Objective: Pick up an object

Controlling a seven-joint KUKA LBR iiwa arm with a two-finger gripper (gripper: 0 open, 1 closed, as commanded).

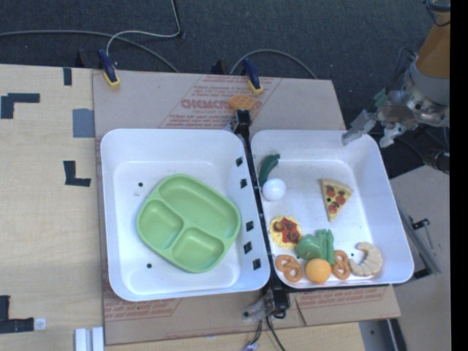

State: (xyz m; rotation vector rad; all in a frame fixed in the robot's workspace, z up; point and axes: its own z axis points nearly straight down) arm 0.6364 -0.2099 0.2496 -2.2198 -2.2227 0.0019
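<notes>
The right bin (369,168) holds several toy foods. A pizza slice (335,197) lies mid-right. A white radish (273,189) with a green leaf (268,165) rests against the left wall. Along the front are a round mini pizza (284,230), a green vegetable (319,243), an orange ball (318,270), two pretzels (288,268) and a tan croissant (368,259). My gripper (371,132) hovers over the bin's far right corner, open, with nothing between its fingers. It is well away from every food item.
The left bin (121,168) holds a green divided plate (189,223). Black clips run down the divider (251,196) between the bins. Both bins sit on cardboard (205,101) clamped at the back edge, and cables trail across the dark floor behind.
</notes>
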